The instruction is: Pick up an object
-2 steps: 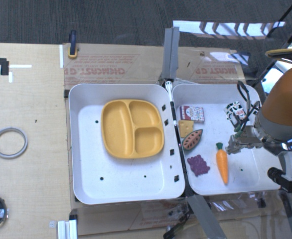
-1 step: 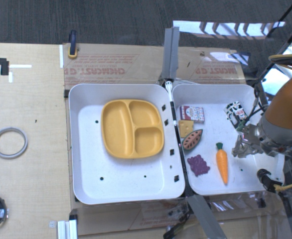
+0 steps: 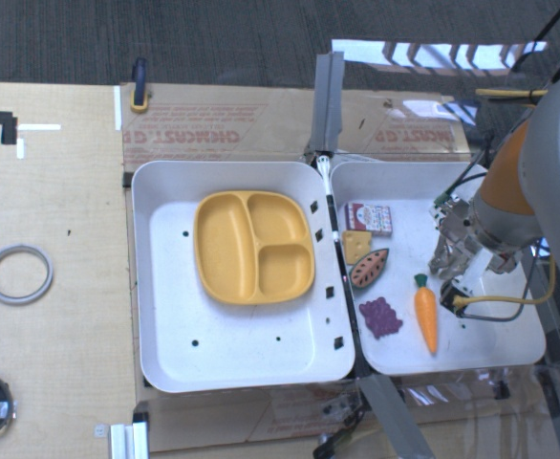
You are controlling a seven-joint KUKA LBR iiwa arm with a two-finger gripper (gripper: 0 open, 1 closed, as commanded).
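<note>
Carrot (image 3: 426, 319) lying in right bin (image 3: 509, 352), fingers (image 3: 449, 273) just beside, grip state unclear

Red block lettering is running across the brown cardboard sheet (image 3: 213, 122) lying behind the left bin, and it is appearing upside down and mirrored (something like "CHEMICAL" may be guessed, but it is not reading clearly). A second run of the same red lettering is showing on the cardboard (image 3: 423, 134) behind the right bin, equally unreadable. A small red and white box (image 3: 369, 218) in the right bin is carrying print too small to read.
</note>
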